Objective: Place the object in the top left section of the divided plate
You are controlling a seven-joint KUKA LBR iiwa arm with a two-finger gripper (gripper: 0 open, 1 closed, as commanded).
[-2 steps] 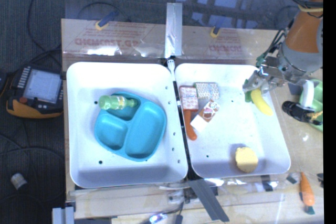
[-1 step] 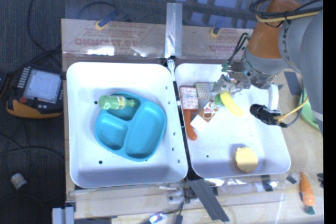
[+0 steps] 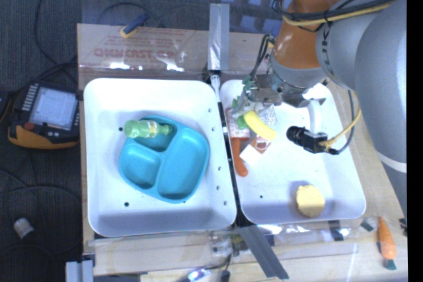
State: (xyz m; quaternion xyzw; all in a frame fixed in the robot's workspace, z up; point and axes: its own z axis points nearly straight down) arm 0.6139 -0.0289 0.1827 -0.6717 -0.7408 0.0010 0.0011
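1. The blue three-section plastic plate (image 3: 165,162) lies in the left white bin (image 3: 99,208); a green plastic bottle (image 3: 147,129) already rests in its far-left section.
2. The gripper (image 3: 254,99) hangs over the right bin's far-left clutter, near a yellow banana-shaped toy (image 3: 259,125).
3. Whether the claw is apart or together I cannot tell.
4. Placing looks done; next probably comes a fresh pick.

text: red letters, look like "HIGHEAST", too blurry to be sure | on: brown cardboard sheet (image 3: 142,49) under clear plastic | where: at 12 o'clock from the left white bin (image 3: 99,162) | other words or numbers: none that can be read
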